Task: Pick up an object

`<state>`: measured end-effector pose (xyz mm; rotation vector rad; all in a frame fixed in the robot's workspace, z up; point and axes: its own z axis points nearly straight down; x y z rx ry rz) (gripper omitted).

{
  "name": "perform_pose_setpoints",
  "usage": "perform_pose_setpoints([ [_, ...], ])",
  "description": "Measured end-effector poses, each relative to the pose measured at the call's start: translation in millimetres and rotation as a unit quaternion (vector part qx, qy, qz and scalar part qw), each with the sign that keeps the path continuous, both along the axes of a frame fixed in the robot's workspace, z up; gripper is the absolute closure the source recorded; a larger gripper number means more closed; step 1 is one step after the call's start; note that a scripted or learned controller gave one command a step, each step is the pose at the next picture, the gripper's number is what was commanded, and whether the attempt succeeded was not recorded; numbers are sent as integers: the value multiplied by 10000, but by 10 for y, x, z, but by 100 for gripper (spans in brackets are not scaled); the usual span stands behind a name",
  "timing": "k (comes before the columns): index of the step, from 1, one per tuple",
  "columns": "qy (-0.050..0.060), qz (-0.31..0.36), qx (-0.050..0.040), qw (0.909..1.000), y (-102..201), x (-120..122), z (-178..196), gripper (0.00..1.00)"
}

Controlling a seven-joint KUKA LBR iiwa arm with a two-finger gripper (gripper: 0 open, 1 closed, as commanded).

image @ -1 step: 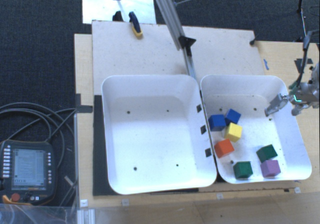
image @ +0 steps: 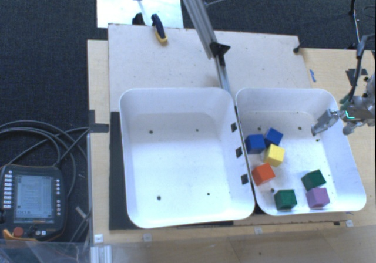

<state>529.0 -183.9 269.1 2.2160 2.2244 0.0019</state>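
The right bin holds several small cubes. Two blue cubes sit near its left wall, with a yellow cube and an orange cube just below them. Toward the front lie a green cube, a darker green cube and a purple cube. My gripper hangs over the bin's right rim, above and to the right of the cubes. It is open with nothing between its fingers.
The left bin stands beside the right one, sharing a middle wall. A slanted metal bar runs from the top down to the bins' junction. A teach pendant with cables lies at the far left.
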Motion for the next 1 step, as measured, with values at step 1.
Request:
perform_pose_setpoints([
  [1, 20, -15, 3, 10000, -87, -45, -480, 0],
])
